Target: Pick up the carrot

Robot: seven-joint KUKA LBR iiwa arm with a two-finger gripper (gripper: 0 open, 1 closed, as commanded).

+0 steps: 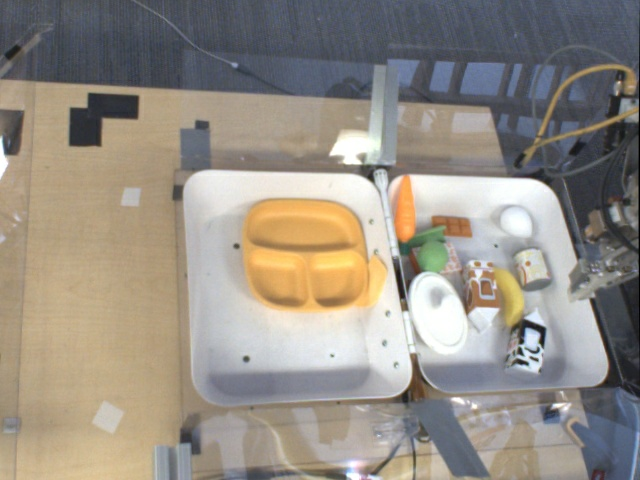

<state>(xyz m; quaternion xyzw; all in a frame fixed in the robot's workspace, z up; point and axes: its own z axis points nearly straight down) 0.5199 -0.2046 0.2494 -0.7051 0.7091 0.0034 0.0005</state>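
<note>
We log the carrot (pixel 405 208) in the right bin (pixel 570 268), lying along the bin's left wall near the far corner, its green top (pixel 428 236) pointing toward the near side. Just beside it sit a brown chocolate bar (pixel 452 227) and a green item (pixel 434 257). Nearer the front rest a white round dish (pixel 439 311), a banana (pixel 511 297) and a small black-and-white carton (pixel 526 347). The left bin (pixel 215 298) holds a yellow divided tray (pixel 304 254). We see the end effector (pixel 598 268) at the right bin's right rim, well apart from the carrot; we cannot tell its state.
</note>
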